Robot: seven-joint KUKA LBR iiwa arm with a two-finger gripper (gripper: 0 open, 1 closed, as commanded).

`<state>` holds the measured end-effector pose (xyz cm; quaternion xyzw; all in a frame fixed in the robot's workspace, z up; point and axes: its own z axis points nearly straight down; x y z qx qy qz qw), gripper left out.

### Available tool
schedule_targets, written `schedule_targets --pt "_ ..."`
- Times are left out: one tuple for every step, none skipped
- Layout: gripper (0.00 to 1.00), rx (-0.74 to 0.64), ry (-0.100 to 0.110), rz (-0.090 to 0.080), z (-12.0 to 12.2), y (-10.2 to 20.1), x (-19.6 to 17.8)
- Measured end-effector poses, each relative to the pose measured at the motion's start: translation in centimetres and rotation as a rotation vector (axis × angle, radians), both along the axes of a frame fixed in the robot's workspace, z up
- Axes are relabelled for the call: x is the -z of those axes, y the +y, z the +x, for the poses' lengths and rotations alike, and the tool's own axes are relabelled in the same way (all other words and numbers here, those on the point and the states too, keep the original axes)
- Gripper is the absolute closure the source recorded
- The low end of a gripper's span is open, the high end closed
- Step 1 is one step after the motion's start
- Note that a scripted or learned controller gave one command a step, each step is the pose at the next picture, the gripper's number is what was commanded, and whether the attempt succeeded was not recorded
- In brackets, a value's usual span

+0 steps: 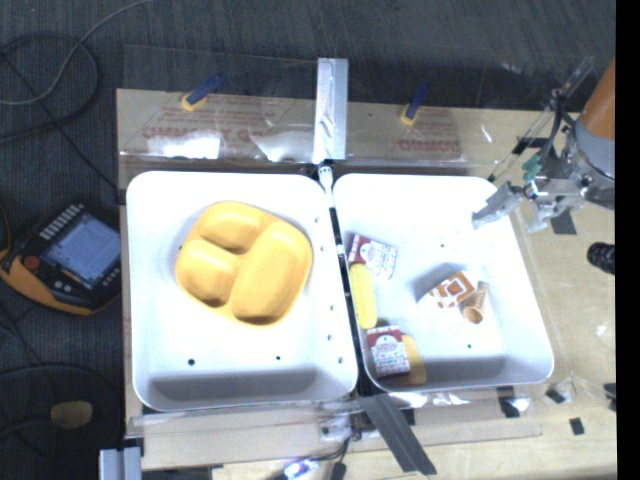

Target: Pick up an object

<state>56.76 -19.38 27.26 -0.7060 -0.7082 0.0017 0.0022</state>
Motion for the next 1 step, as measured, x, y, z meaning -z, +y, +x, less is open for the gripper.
schedule_targets --pt "0.00 0.188 0.002 0.000 1.76 4.10 5.14"
